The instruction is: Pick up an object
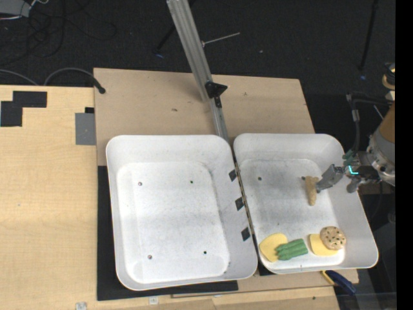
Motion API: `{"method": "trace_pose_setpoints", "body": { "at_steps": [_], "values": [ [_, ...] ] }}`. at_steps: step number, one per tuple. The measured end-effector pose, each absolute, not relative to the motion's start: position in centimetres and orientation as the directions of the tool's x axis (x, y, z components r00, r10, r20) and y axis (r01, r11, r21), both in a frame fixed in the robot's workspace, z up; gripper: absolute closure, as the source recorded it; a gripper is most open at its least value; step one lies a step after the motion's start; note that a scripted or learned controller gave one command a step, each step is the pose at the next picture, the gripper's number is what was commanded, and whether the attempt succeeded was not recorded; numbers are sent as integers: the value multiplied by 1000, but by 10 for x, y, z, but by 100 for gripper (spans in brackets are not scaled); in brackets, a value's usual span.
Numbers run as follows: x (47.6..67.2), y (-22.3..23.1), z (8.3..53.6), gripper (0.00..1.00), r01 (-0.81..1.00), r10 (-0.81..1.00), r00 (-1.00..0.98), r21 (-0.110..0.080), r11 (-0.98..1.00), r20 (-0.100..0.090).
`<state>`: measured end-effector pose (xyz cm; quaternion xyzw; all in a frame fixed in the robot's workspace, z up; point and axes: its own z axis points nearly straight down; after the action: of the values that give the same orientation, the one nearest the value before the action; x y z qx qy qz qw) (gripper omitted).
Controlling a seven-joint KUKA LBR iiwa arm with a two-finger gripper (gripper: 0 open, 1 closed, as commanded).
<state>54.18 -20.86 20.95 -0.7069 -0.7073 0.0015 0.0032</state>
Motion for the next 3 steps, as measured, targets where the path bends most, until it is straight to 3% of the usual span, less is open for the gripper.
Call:
{"method": "trace_pose_setpoints", "body": {
  "at_steps": [1, 3],
  "values": [
    [543, -209, 212, 0, 1000, 1000, 0, -3, 0, 1],
    [540, -205, 121, 0, 1000, 1000, 0, -7, 0, 2]
  ]
}}
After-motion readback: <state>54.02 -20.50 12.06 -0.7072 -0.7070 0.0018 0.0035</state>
